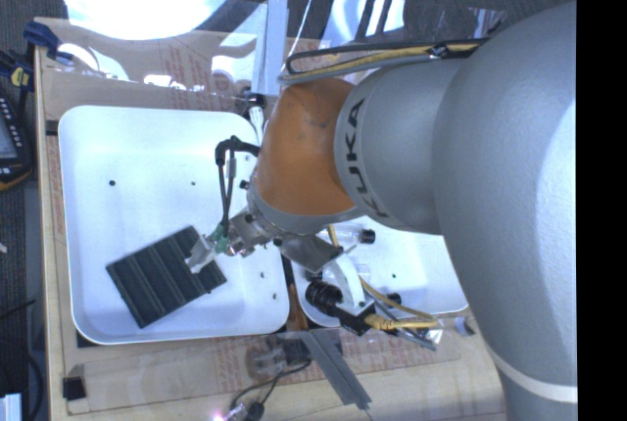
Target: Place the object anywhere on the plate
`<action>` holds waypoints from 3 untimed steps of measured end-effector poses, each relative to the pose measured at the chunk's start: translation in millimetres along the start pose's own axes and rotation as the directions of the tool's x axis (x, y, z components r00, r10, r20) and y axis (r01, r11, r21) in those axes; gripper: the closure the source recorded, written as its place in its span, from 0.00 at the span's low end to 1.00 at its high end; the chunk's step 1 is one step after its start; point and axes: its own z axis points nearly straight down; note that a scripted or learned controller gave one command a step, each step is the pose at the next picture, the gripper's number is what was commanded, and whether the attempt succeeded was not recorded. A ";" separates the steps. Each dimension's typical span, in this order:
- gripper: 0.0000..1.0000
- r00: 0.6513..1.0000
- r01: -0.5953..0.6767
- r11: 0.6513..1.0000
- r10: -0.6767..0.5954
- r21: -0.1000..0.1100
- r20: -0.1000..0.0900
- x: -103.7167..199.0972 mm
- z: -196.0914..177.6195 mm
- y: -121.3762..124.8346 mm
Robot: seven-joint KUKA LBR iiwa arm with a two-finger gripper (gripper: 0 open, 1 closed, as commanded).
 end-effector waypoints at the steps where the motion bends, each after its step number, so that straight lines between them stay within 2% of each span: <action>1: 1.00 0.981 -0.192 0.981 0.192 0.002 0.001 65.7 90.8 40.5; 2: 1.00 0.932 -0.363 0.932 0.363 -0.003 -0.001 60.4 -53.6 26.9; 3: 1.00 0.772 -0.635 0.772 0.635 -0.003 -0.001 122.3 97.8 75.3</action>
